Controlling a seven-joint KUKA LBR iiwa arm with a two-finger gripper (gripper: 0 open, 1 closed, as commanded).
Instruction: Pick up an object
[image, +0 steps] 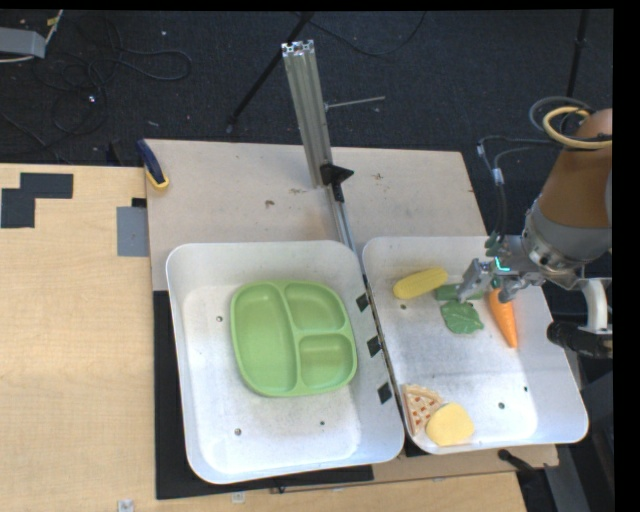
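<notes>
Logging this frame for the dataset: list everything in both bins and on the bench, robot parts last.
white bins: 2, side by side, left bin, right bin
divided plate: 1, green, in left bin
corn cob: 1, yellow, right bin, far part
leafy piece: 1, green, right bin, below the claw
carrot: 1, orange, right bin, beside the leafy piece
waffle piece: 1, tan, right bin, near corner
round piece: 1, yellow, touching the waffle piece
metal post: 1, silver, behind bins
arm: 1, grey and orange, from right
claw: 1, over right bin

Robotics lab: aluminium post (308, 110), floor cables (90, 70), bench w/ white bins (200, 420)
</notes>
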